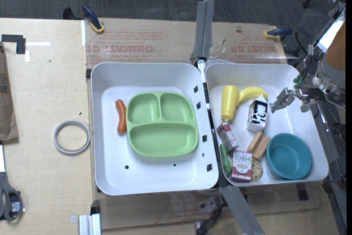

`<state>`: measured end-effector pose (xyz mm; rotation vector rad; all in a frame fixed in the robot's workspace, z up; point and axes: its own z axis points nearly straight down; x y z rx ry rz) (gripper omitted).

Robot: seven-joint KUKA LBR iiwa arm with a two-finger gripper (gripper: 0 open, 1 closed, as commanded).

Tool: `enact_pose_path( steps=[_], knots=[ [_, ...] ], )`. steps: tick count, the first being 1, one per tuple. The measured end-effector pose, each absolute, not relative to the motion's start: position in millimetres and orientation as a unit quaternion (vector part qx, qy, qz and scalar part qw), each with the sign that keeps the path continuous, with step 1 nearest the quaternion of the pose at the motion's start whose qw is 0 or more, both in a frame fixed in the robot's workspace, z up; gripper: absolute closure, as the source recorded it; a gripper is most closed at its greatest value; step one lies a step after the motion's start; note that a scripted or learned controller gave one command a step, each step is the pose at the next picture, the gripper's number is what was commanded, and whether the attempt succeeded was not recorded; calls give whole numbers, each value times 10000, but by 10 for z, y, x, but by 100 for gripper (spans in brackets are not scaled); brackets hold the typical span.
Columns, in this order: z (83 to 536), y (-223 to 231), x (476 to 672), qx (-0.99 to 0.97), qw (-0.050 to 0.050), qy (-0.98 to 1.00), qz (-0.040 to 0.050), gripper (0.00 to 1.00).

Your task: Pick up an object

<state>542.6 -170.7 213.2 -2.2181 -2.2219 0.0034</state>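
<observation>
Worktop [44, 91]: pale wood, bearing two shallow white bins.
Jaws [281, 100]: spread, empty, above the right white bin [316, 118], beside the black-and-white milk carton [257, 115].

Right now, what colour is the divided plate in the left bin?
Light green: the divided plate shows best in the camera view from above.

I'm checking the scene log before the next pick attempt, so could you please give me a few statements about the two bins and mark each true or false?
1. The green divided plate lies in the left bin. True.
2. The blue bowl sits in the left bin. False: it is in the right bin.
3. An orange sausage lies left of the plate. True.
4. The gripper holds the yellow bottle. False: the bottle lies apart from it.
5. The banana rests on the plate. False: it is in the right bin.
</observation>
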Motion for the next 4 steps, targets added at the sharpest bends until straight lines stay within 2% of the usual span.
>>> enact_pose_path(
  steps=[1,2,3,4],
  knots=[
    [1654,-1357,5915,-7933,9,-6088,15,0],
    [922,-1142,6075,-7296,-4,-6838,5,0],
    [1008,-1151,6072,-7301,1,-6833,12,100],
    [2160,-696,5949,-7285,3,-6850,13,100]
  ],
)
